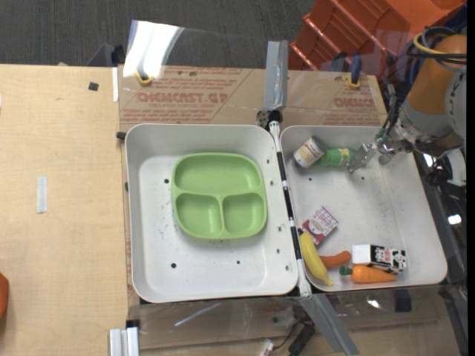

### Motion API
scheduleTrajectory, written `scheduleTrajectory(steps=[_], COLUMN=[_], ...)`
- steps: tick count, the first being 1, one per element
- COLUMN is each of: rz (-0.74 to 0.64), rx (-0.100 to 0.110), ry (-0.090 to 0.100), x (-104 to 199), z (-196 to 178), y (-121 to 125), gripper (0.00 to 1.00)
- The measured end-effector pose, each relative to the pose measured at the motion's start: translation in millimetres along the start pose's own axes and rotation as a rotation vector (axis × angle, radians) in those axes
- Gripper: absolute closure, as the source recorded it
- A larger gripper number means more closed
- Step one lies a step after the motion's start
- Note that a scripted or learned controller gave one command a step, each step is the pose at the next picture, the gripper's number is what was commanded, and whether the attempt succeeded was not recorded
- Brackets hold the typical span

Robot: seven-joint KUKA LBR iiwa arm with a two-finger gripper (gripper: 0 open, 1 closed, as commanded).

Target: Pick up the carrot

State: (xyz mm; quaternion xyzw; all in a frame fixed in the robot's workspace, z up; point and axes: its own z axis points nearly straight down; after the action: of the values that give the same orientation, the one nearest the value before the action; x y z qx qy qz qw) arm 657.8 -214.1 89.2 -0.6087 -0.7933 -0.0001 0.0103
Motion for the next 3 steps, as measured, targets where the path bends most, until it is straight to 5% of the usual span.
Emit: scheduleTrajectory(steps=[1, 2, 3], rz=[0.299, 0.303, 0.303], rx=[-0.013, -0.012, -0.012], ry=[-0.013, -0.013, -0.013], x=[79.5, 79.1, 79.1], z=[1.6, -6.8, -6.9], y=[-164.7, -165.0, -165.0], gripper=[0.0, 1.0, 0.0])
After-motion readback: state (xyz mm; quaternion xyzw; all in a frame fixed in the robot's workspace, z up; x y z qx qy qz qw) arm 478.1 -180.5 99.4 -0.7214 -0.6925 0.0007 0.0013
